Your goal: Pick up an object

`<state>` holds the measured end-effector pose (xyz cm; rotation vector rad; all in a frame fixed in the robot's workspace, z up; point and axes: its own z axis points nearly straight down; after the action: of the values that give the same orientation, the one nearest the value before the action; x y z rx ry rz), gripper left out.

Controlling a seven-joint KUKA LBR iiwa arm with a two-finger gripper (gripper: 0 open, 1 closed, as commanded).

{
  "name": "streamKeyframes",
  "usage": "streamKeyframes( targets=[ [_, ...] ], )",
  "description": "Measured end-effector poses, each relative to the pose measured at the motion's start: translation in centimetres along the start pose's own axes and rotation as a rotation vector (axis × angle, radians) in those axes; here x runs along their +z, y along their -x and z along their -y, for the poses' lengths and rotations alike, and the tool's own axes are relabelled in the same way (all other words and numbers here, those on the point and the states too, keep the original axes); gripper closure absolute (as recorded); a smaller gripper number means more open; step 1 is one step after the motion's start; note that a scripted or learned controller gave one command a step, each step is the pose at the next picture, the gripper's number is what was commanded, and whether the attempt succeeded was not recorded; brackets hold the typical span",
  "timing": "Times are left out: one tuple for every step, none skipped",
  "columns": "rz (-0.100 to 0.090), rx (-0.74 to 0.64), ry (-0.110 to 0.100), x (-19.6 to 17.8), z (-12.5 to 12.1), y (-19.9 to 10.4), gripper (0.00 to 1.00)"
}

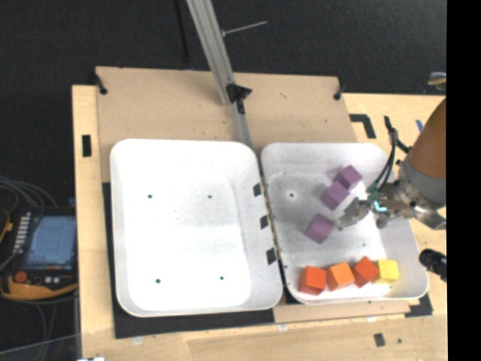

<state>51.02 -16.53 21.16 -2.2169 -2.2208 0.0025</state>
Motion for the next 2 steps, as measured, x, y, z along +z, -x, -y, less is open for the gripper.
streamKeyframes(
  targets=[
    [0.002,0.002,0.005,-0.2,-0.1,0.0,0.00],
    [0.001,0.004,-0.001,5.7,-0.5,-0.6,0.00]
  ],
)
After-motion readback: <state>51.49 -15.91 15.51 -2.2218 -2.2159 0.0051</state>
